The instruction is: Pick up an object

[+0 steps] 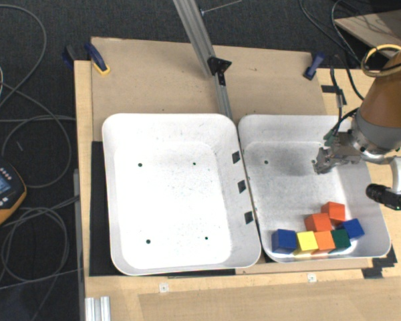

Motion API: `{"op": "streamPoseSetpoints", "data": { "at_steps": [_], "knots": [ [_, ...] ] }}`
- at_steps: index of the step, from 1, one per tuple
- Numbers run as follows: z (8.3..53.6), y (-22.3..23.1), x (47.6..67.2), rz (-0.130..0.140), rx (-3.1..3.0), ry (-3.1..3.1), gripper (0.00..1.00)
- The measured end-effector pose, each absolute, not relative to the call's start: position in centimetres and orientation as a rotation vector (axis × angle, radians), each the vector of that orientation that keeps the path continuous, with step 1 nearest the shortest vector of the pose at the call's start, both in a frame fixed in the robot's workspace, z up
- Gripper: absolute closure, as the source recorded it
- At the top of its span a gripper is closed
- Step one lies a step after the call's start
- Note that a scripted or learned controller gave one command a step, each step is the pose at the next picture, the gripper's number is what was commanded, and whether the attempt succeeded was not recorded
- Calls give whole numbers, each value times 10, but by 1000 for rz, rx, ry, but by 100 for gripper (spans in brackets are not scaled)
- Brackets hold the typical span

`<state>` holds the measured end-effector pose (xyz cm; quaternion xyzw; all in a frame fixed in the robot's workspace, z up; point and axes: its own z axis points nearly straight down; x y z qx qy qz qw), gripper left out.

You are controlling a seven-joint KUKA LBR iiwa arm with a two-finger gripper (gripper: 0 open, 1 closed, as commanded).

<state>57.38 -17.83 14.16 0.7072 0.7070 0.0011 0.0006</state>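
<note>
Two shallow white plastic bins sit side by side on your pale wooden desk [187, 79]: the left bin [120, 179] and the right bin [281, 139], their inner rims touching along the middle.

You will find the small coloured cubes bunched in the near right corner of the right bin. A blue cube [285, 239] lies furthest left, a yellow cube [307, 241] just beside it, then an orange cube [324, 239]. Behind them sits another orange cube [317, 221], with a third orange cube [336, 211] just beyond. A second blue cube [353, 229] lies to the right, and a green cube [341, 240] is wedged low between its neighbours, partly hidden. They crowd so closely that you cannot separate their edges cleanly.

The grey arm with its orange band [386, 105] comes in from the right, and the frame edge cuts most of it off. Its gripper [324, 162] hangs over the middle of the right bin, well apart from the cubes. The fingers are dark, small and blurred against the arm's shadow, so you cannot tell whether they are spread or pressed together; nothing visible sits between them.

A slanted grey metal bar [200, 39] crosses the desk top, its upper end cut off.
</note>
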Motion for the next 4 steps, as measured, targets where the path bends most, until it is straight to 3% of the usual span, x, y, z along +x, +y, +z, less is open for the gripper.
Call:
{"op": "streamPoseSetpoints", "data": {
  "at_steps": [2, 4],
  "knots": [
    [260, -179, 576, 6, 2214, 2218, 100],
    [264, -60, 596, 7, 2212, 2229, 100]
  ]
}}
